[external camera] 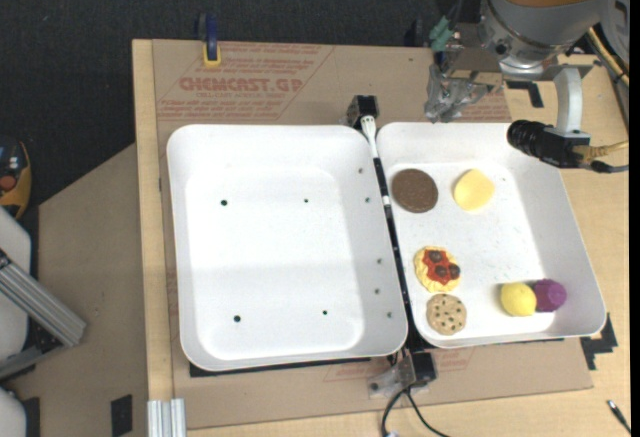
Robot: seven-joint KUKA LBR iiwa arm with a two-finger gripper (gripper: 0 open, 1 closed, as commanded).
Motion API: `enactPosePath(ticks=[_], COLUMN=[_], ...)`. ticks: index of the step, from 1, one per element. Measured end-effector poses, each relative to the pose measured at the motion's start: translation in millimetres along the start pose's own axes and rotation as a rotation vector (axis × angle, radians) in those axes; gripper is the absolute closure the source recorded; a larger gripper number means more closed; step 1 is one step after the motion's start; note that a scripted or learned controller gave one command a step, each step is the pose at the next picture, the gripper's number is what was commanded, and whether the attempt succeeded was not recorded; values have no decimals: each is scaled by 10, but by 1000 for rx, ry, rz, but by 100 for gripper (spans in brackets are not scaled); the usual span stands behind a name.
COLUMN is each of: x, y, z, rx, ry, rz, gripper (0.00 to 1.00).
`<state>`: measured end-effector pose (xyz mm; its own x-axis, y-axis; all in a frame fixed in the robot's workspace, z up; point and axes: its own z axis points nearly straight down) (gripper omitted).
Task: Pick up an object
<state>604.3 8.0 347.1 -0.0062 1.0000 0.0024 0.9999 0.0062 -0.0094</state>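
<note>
Board reads "CHEMCAST GP"; fingers hang above right bin, grip state unclear

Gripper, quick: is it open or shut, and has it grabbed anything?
Gripper: cannot be told whether open or closed; it hangs above the right bin's far edge, with nothing seen in it.

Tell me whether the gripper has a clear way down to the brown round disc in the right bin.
Probably yes. The gripper hangs above the right bin's far edge, and the brown disc lies flat just below it, apart from the yellow piece, with nothing over it.
</note>
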Motion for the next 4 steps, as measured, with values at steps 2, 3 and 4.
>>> enactPosePath(ticks=[2, 3, 4], x=[261, 695, 1138], y=[-360, -1008, -1267], z=[-1948, -884, -340], rx=[-32, 4, 0], ry=[-1, -2, -3], rz=[3, 1, 1], gripper=[100, 100, 100])
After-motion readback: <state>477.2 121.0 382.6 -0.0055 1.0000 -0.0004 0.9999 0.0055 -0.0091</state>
